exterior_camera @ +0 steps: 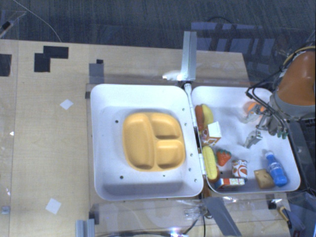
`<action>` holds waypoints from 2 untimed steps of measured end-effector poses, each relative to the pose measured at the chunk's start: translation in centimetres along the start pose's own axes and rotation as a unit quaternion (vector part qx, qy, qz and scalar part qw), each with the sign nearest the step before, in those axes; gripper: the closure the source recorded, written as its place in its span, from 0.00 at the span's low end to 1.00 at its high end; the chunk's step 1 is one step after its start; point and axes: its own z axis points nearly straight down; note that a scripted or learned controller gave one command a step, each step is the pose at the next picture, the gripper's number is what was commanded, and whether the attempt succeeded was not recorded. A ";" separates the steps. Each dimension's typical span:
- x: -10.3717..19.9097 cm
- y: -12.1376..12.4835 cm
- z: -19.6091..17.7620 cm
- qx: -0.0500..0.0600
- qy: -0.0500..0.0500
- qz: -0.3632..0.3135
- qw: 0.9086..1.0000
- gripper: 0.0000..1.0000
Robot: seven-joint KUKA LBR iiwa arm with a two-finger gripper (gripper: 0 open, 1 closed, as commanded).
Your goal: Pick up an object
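Progress looks slight: judging from how things lie, nothing has been lifted, and the whole grasp is left to do. The pincer (253,138) hangs over a bare patch of the right bin (232,115), its metal fingers slightly apart with nothing between them.

Taking the yellow tray (153,140) in the left bin (106,132) as landmark, every candidate lies to its right, across the divider. Just beside the tray's right edge sit a hot dog (203,115), a small white box (214,131) and a corn cob (210,163). Further from the tray come a strawberry (223,157), a red-and-white can (239,168), a red tube (231,182), a brown block (263,178) and, farthest, a blue bottle (275,169). A clear, orange-tinted thing (251,110) lies near the arm; what it is I cannot tell.

The tray is smooth moulded plastic, rounded, with three compartments. The bins are shallow, glossy white, with rounded corners. The corn is bumpy and long, the bottle a slim cylinder with a white cap, the can short and round. The tabletop (49,147) is pale wood grain.
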 end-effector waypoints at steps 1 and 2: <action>-0.6 0.0 -1.1 0.001 0.000 -0.040 0.999 0.00; 4.2 -0.7 -4.1 0.001 0.000 -0.071 0.997 0.00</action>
